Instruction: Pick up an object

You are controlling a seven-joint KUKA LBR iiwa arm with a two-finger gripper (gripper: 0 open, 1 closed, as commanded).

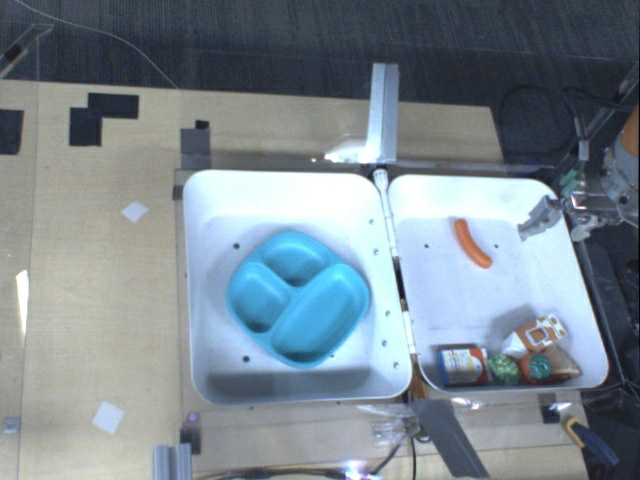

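Pale wooden bench (90,298) boards are seen beneath two shallow white bins set side by side, with dark carpet beyond the far edge. Black square markings are printed on the bench at the upper left.

The left bin (215,228) is occupied by a blue divided plate (297,296), smooth, rounded and moulded into three compartments, lying near the bin's middle.

The right bin (500,298) holds several smaller things. A small carton (540,336) is tilted in the near right corner, with a can (461,365) lying on its side just beside it and green items (520,369) packed between them. An orange sausage-shaped object (472,242) lies alone, well apart from that cluster, toward the far half.

An upright metal post (384,113) stands behind the seam between the bins.

The gripper (538,218) is seen at the right bin's far right edge, above the rim; whether it is open or closed cannot be told, and nothing is seen held.
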